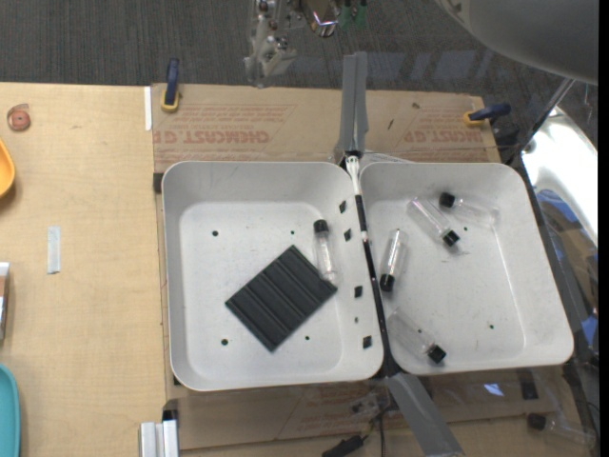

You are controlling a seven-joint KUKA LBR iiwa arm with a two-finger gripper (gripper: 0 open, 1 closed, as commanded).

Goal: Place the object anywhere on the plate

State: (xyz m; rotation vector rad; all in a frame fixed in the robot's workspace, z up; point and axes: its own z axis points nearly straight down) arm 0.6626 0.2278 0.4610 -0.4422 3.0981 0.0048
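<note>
A black ribbed plate (281, 296) lies flat at a slant in the middle of the left bin (190, 284). A clear vial with a black cap (324, 248) lies just off the plate's upper right corner, close to it; whether the two touch is unclear. My gripper (270, 41) hangs high beyond the far edge of the left bin, over the cardboard and dark floor. It is small and blurred in the view.
The right bin (533, 293) holds several clear black-capped vials: one (390, 258) by the divider, two (433, 222) near the far middle, one (423, 344) at the front. Clamps (170, 86) pin the cardboard at the back. The arm's grey body (533, 8) fills the top right.
</note>
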